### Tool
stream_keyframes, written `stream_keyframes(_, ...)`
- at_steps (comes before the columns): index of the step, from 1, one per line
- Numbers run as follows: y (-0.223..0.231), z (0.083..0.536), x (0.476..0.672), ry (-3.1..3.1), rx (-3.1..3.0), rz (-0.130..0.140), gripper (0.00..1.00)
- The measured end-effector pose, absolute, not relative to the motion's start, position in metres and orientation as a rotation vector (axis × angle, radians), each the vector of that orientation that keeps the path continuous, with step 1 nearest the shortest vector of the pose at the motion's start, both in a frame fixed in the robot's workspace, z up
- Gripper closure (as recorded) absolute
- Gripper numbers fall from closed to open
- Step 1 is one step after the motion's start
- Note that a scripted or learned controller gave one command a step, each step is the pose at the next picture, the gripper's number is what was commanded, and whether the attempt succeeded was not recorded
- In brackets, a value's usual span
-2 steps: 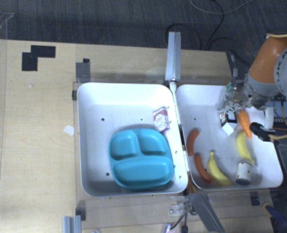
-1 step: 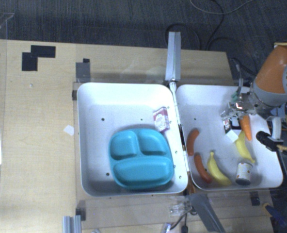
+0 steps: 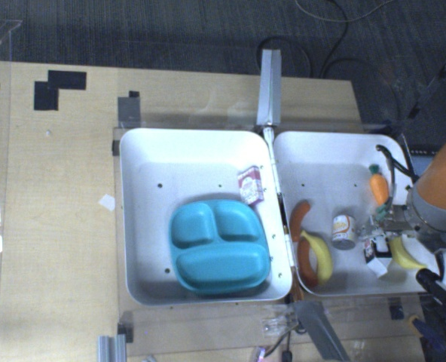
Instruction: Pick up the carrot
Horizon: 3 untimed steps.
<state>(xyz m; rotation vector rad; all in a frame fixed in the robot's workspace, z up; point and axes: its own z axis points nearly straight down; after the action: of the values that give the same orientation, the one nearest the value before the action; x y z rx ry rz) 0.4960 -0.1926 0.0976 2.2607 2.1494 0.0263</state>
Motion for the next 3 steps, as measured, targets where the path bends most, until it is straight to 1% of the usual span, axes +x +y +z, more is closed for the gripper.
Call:
stream_keyframes(1, -0.171, 0.187, 0.551, 2.086, 2.342, 0.006, 1.00)
stream_keyframes(2, -0.192, 0.247, 0.568, 1.275, 2.868, 0.003, 1.00)
stream_keyframes(3, -0.142, 0.132, 0.586, 0.746, 3.052, 0.000, 1.00)
